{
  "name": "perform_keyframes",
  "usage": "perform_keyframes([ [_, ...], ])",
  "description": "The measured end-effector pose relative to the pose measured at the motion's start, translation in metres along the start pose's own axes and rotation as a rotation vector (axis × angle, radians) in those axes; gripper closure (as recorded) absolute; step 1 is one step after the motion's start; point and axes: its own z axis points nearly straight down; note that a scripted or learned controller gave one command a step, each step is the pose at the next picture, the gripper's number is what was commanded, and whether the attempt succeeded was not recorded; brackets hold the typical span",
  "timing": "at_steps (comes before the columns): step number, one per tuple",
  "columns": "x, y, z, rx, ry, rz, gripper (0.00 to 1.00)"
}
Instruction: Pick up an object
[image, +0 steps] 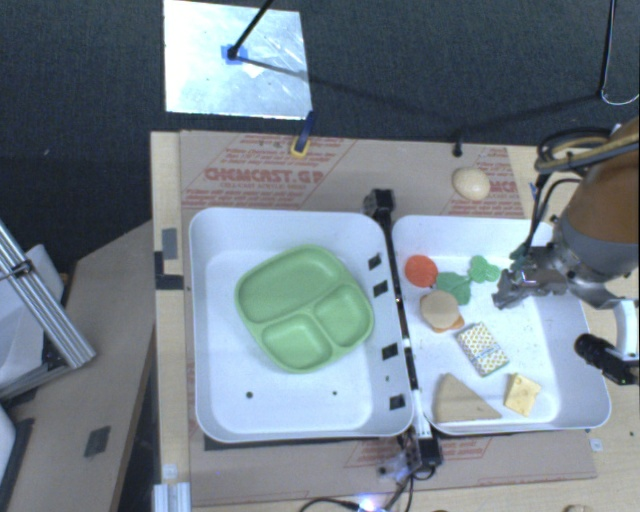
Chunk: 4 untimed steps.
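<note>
My gripper (518, 285): hanging over the right bin (575, 340) near its upper right part; I cannot tell how it is set, the tip is too small and dark to read.

Nearest candidates: the green leafy pieces (470, 280) just beside my tip to the left, then the orange ball (421, 270) and the round bun (441, 311) past them.

Other candidates: the patterned packet (482, 349), the yellow cheese cube (522, 394) and the tan wedge (462, 401) — all lower in the same bin, lying apart from each other.

Best choice, I judge: something standing clear of its neighbours, such as the packet.

How to do it well: centre over the chosen thing and come straight down — a slanted descent risks nudging it away.

Left bin (215, 300): holds the green divided plate (303, 309); too broad a target for me.
</note>
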Motion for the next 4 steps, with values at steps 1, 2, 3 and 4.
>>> perform_keyframes([
  [1,0.052,0.003,0.004,0.000,0.000,-0.001,1.00],
  [2,0.074,0.002,0.001,0.000,-0.001,0.002,1.00],
  [3,0.085,-0.004,-0.007,0.000,-0.001,0.002,1.00],
  [4,0.065,0.002,-0.010,-0.001,-0.003,0.009,1.00],
])
